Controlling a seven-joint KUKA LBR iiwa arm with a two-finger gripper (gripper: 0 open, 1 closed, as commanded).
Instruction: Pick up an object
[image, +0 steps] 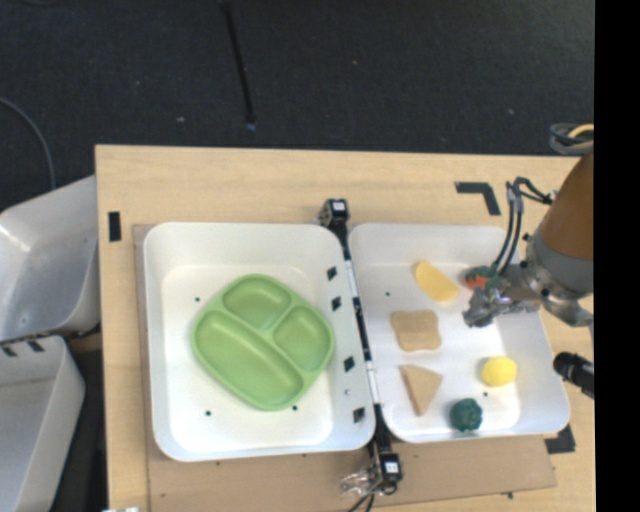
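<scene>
Your pincer (478, 312) hovers in the right white bin (385, 250); can't tell its state. Flat yellow oval piece (436, 281) just left, tan square slice (415, 330) lower-left: descending between them risks a miss.

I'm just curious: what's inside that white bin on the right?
In the right bin lie a yellow piece, a tan slice, a tan wedge, a yellow ball and a green ball. The gripper covers some floor.
</scene>
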